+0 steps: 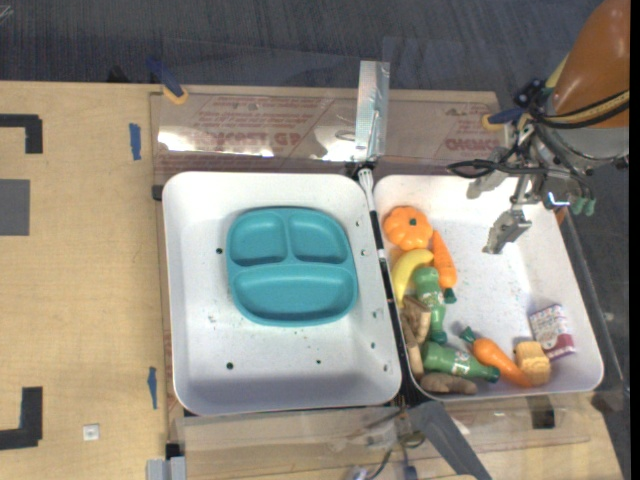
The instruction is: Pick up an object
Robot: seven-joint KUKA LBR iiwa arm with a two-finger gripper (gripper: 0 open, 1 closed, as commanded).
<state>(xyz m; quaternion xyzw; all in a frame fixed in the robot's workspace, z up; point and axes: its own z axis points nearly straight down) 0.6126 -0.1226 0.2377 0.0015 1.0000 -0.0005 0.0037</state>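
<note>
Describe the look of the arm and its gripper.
The arm enters at the upper right: a rounded orange band over a grey section. Dark cables loop around the wrist, with small teal-tinted fittings. Below sits the gripper, slim grey metal fingers on a dark mount.

- A robotics lab: a grey arm with an orange band carries a metal two-finger pincer.
- Left of the pincer, two shallow white plastic bins sit on a plywood bench.
- Below the pincer lie plastic toy foods, test props.
</note>
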